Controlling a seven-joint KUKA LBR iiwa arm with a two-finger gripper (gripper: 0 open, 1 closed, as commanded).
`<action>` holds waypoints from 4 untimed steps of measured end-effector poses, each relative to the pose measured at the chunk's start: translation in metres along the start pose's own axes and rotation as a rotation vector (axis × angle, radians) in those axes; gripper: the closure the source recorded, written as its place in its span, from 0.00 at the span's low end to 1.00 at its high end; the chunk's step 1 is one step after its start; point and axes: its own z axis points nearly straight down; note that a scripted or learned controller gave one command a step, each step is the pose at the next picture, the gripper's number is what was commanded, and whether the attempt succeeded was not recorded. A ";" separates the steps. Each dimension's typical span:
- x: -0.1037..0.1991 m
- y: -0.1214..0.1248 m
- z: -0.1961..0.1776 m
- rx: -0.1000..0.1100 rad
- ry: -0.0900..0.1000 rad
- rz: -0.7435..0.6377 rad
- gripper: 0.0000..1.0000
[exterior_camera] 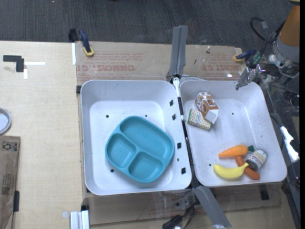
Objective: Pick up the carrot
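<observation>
The left bin holds a blue divided plate lying slightly toward its front, with bare white floor along the back and left walls. The right bin has a wide open stretch of floor across its middle and along its right wall. The arm sits over the far right corner of that bin, above the rim, well apart from the things inside. Its gripper hangs just at the bin's back edge; whether it is open or closed I cannot tell.

A small boxed item lies near the back left. A yellow banana rests by the front wall. The carrot lies just behind it, tip pointing left, beside a small jar.
</observation>
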 end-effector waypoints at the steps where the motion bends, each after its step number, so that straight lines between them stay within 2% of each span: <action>1: -0.022 -0.052 0.106 -0.008 0.001 -0.170 0.00; 2: -0.027 -0.127 0.126 -0.007 -0.002 -0.502 0.00; 3: -0.027 -0.126 0.116 -0.010 -0.003 -0.499 1.00; 4: -0.027 -0.126 0.116 -0.010 -0.003 -0.500 0.00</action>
